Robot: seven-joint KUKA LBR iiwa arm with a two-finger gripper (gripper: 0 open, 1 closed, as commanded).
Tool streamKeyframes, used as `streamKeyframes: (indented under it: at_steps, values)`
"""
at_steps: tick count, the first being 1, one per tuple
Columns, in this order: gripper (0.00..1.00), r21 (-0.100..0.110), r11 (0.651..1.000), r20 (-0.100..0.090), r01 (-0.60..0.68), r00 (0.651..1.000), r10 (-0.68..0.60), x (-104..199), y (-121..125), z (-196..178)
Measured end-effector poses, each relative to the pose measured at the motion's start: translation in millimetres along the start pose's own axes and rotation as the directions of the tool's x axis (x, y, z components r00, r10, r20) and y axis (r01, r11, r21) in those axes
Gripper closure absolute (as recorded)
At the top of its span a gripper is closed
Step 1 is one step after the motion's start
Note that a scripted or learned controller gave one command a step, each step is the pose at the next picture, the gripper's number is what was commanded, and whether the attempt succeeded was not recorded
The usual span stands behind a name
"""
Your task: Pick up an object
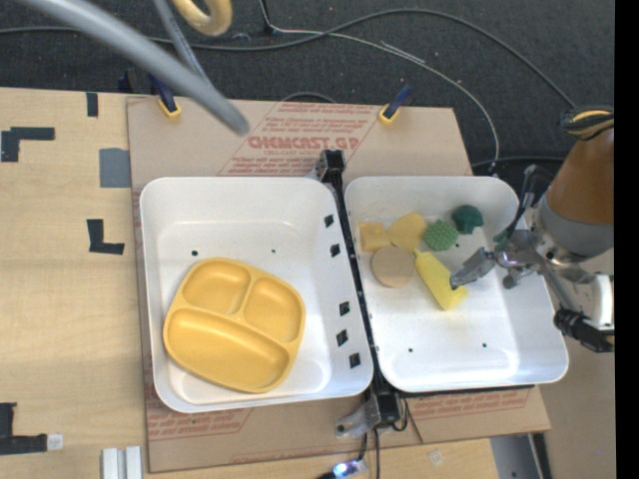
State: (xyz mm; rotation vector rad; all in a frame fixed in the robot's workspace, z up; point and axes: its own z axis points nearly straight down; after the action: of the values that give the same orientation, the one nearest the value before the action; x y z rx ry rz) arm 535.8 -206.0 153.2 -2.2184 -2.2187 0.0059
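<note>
Arm enters from the right, orange band above the wrist at the frame edge. Pincer (467,271) sits low over the right bin (519,362), tips just beside the yellow wedge (436,279), at its right side. Finger gap: can't tell from this angle, and nothing visibly between the tips.

Right bin contents, clustered in its upper left part: pale yellow block (372,236), yellow lumpy piece (407,230), green knobbly piece (439,236), dark green piece (466,217), tan round disc (393,265) touching the wedge's left side.

Left bin (160,218) holds a yellow divided plate (235,324), three compartments, lying flat in the lower left part.

Both bins rest on cardboard (300,138) on the table (60,297).
</note>
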Motion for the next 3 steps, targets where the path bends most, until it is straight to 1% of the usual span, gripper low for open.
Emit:
streamKeyframes:
  at_steps: [1, 2, 3]
  values:
    - [0.0, 0.001, 1.0, -0.001, 0.0, 1.0, 0.0, -6.5, -1.8, 61.7]
    - [1.0, -0.002, 1.0, 0.0, 0.002, 1.0, -0.002, -5.5, -0.7, 48.5]
    - [1.0, -0.009, 1.0, 0.002, 0.001, 1.0, -0.001, -11.8, 4.0, -11.3]
